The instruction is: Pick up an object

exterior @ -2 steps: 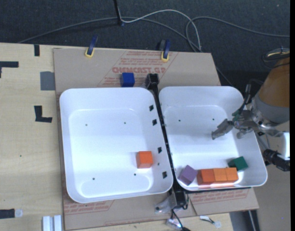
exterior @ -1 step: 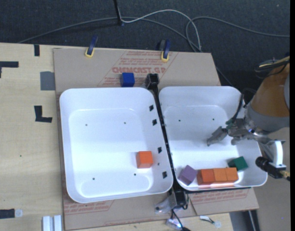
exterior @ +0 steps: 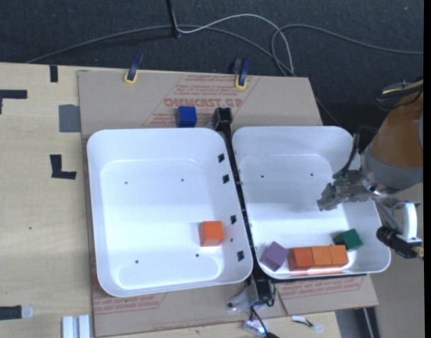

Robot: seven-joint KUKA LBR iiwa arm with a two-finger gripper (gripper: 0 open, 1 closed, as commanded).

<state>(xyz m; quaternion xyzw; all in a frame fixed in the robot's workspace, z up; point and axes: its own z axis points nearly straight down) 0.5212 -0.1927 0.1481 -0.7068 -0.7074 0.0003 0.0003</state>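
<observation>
The arm came in from the right, orange band above the wrist, and the gripper (exterior: 336,194) hung over the right bin (exterior: 293,136), near its right wall. Most of the pickable things sat along that bin's near edge: a purple block (exterior: 274,255) by the divider, then a long orange bar (exterior: 317,258) lying flat just beside it, and a green block (exterior: 351,239) touching or nearly touching the bar's right end (hard to call from this slant). Pushed against the front wall like that, they looked awkward for a straight-down grab, since one finger would have little room on the wall side.

The left bin (exterior: 110,146) held a lone orange cube (exterior: 211,232), well apart from every wall, probably the easiest target, though it lay far from the tool. A blue block (exterior: 186,115) sat outside both bins on the cardboard (exterior: 272,90) behind them.

As for the claw: it read as a grey blur above bare white floor, apart from the green block below it. Nothing showed between its tips, and whether it stood wide or narrow could not be told. My read was an approach in hand, no pick yet made.
</observation>
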